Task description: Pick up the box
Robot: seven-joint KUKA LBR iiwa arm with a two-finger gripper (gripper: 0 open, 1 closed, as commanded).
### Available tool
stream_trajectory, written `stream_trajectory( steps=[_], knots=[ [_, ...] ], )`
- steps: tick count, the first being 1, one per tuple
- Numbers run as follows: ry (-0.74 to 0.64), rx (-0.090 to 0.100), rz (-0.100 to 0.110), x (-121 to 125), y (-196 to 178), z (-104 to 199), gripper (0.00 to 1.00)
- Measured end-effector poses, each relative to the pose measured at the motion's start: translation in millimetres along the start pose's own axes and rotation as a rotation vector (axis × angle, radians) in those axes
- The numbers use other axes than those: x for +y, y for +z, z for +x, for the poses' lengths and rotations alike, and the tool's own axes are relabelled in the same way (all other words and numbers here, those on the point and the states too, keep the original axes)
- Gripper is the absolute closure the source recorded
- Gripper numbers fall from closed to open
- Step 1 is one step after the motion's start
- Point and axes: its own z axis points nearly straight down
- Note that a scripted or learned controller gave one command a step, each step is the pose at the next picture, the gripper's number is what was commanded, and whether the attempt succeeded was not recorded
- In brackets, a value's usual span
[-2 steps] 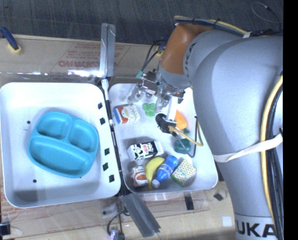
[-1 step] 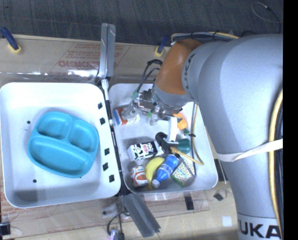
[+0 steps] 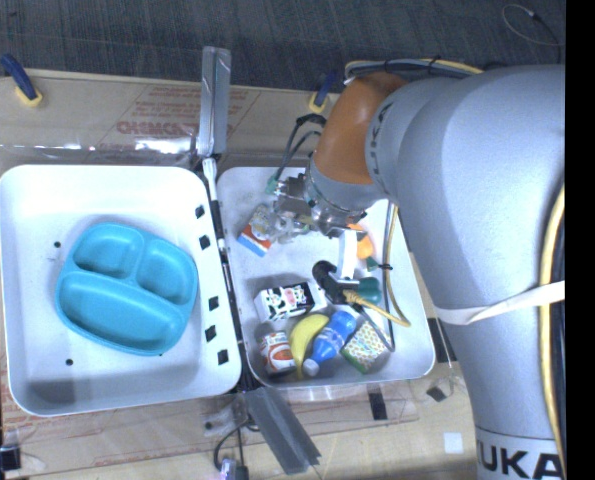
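My gripper (image 3: 275, 218) reaches into the upper part of the right bin (image 3: 239, 190), under the orange wrist band. A small orange, white and blue box (image 3: 254, 237) lies just below and left of its tip, close to or touching it; I cannot tell which. Lower down lies a black-and-white cow-patterned box (image 3: 285, 299). At the bin's lower right a green patterned box (image 3: 368, 346) leans on the wall.
A yellow banana (image 3: 307, 334), a blue bottle (image 3: 329, 339) and a small can (image 3: 275, 352) crowd the right bin's lower edge. The left bin (image 3: 27, 268) holds a blue divided tray (image 3: 127, 286). The grey arm covers the right bin's right side.
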Motion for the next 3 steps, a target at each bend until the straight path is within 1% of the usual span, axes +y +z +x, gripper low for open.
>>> stream_trajectory(
  steps=[1, 2, 3],
  knots=[
    [0.231, -0.005, 0.01, 31.3, 15.6, -20.0, 1.0],
    [0.43, -0.006, 0.015, -10.7, 16.3, -22.9, 1.0],
    [0.212, -0.005, 0.012, -38.1, -84.3, 61.6, 1.0]
  ],
)
